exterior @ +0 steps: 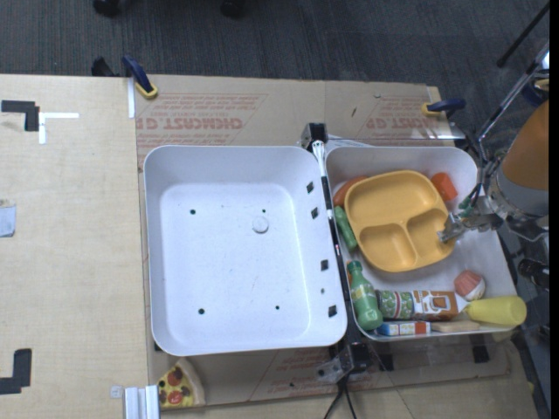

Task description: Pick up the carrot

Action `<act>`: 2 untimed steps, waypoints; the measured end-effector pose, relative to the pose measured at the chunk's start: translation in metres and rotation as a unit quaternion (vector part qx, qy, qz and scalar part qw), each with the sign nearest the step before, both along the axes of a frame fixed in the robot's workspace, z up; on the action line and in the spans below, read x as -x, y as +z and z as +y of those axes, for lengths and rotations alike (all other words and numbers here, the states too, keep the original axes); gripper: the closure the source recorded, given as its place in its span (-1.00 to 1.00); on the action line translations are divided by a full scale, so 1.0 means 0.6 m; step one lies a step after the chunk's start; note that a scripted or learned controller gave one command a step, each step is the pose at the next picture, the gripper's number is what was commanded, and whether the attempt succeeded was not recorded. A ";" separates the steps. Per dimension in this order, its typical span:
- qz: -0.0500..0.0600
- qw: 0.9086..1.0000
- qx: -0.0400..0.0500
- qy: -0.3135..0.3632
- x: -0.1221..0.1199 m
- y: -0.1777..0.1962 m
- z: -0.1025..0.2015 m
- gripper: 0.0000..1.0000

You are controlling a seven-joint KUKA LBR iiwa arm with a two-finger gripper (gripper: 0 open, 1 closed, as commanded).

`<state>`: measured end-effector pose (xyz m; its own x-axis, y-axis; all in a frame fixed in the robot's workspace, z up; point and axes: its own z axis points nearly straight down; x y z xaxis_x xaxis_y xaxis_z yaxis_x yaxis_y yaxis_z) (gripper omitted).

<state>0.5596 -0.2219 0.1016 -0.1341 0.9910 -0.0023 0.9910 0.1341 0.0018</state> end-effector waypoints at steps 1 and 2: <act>0.001 1.000 -0.004 0.003 -0.002 -0.001 0.010 -1.00; 0.001 1.000 -0.001 0.000 0.000 0.014 0.001 1.00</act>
